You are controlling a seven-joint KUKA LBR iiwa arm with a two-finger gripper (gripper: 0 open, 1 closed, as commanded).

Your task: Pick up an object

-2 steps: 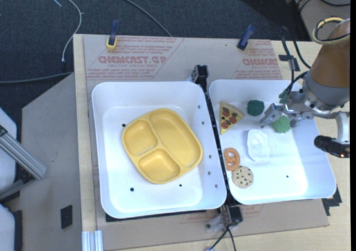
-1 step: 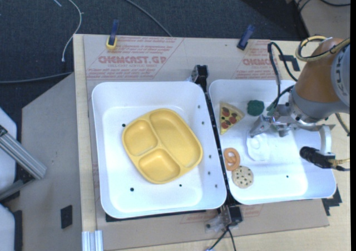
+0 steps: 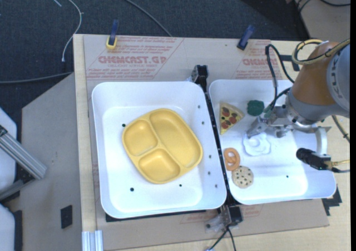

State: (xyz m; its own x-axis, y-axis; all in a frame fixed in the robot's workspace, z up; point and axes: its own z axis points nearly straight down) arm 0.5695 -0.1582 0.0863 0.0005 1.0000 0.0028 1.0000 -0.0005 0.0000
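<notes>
The right bin holds several small items. A pizza slice lies at its left side, and a green piece sits just right of it. A pretzel and a round cookie lie near the front left corner. A white lump rests in the middle of the bin. My gripper hangs low directly over the white lump's far edge, below the green piece. Nothing visibly hangs from it.
The left bin carries a yellow three-compartment plate. A black clamp sits at the far end of the divider between the bins. Cables trail off the arm over the right bin's right side.
</notes>
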